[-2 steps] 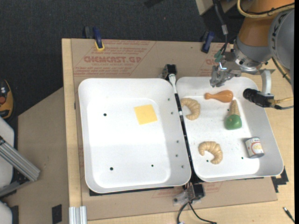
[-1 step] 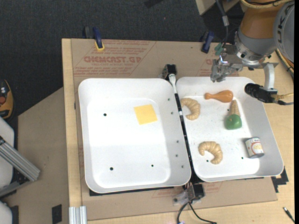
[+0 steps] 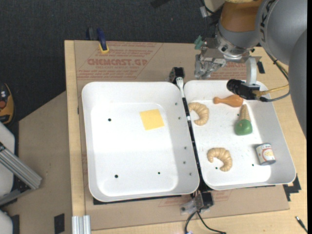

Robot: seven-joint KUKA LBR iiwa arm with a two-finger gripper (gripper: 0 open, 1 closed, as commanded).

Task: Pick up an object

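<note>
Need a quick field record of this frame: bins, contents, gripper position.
left bin: yellow cheese slice
right bin: two croissants, chicken drumstick, green ice cream cone, small can
gripper: above the right bin's far rim, nothing seen between its fingers
arm: enters from the right

A cheese slice (image 3: 151, 119) lies in the left bin (image 3: 97, 179); two croissants (image 3: 199, 113), a drumstick (image 3: 228, 100), a cone (image 3: 243, 121) and a can (image 3: 265, 154) lie in the right bin (image 3: 282, 172).

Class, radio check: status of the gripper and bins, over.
Gripper above right bin's far rim, nothing seen held. Six items in it, untouched. Yellow square alone in left bin.
</note>
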